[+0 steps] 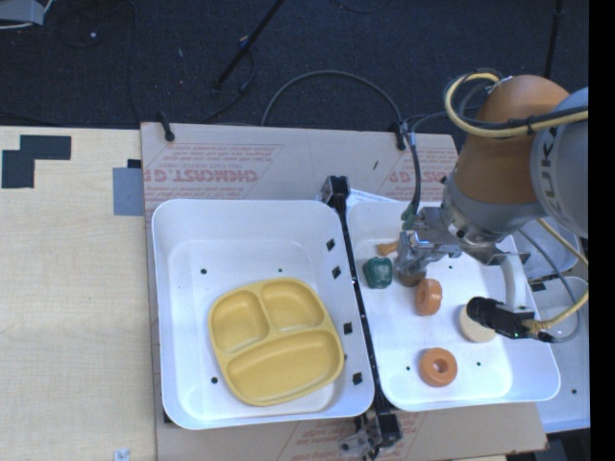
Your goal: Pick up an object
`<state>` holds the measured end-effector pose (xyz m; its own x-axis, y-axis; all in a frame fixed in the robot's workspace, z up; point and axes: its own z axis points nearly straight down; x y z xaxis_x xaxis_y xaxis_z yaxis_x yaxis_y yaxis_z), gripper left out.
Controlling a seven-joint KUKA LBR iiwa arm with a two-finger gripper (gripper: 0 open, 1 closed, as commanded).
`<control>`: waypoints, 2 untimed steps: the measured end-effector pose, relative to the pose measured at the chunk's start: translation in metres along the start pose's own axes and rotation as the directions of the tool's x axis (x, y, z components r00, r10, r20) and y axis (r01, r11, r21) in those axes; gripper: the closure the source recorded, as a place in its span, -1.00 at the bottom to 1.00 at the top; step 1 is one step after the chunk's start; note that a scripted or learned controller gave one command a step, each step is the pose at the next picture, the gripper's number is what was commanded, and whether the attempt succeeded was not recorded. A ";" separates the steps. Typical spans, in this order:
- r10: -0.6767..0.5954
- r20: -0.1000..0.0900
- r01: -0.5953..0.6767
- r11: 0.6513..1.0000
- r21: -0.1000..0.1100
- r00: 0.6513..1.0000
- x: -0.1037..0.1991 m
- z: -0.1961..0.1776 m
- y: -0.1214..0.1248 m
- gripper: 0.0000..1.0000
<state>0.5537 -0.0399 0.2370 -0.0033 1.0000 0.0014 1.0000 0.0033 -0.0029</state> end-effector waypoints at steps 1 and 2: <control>-0.001 0.000 0.001 1.000 0.000 1.000 0.050 -0.004 0.007 1.00; 0.000 0.001 0.000 1.000 0.002 1.000 0.095 0.009 -0.001 1.00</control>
<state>0.5527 0.0549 0.2284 -0.0034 1.0000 0.0007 1.0000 0.0034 -0.0053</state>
